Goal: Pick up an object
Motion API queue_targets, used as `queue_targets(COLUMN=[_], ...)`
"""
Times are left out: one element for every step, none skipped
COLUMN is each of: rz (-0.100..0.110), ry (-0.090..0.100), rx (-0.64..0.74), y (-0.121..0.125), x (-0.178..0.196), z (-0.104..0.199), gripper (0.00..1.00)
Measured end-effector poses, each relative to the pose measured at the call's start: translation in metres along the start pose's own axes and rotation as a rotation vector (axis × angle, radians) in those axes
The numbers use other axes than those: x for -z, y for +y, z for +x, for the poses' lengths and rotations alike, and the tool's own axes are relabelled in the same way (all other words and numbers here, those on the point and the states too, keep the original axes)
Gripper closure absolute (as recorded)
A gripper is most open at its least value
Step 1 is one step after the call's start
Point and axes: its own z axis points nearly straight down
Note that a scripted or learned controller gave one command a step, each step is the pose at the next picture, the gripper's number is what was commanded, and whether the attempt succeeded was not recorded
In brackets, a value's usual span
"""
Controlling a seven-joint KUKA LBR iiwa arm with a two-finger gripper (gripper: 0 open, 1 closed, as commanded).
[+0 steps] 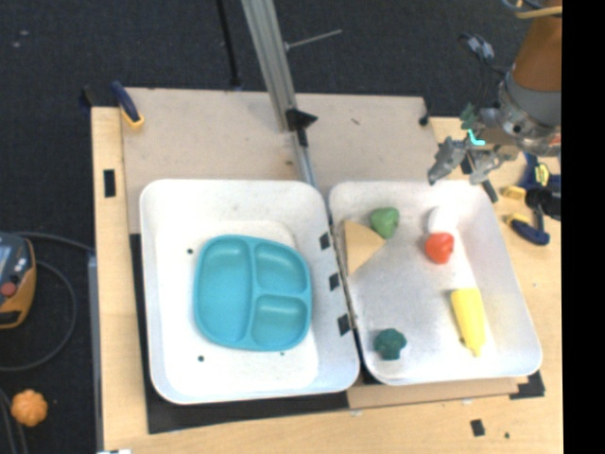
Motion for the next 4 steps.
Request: queue_targets(rz=[-0.004, 0.001, 0.002, -0.003], ry=[-0.001, 0.000, 0.000, -0.001], rx=[0.001, 0.002, -0.001, 0.000], y=[0.001, 0.004, -0.004, 0.004], x=[0.002, -0.049, -0.104, -0.151], z=[0.000, 0.008, 0.013, 0.007], gripper=[0.00, 0.00, 0.00, 0.00])
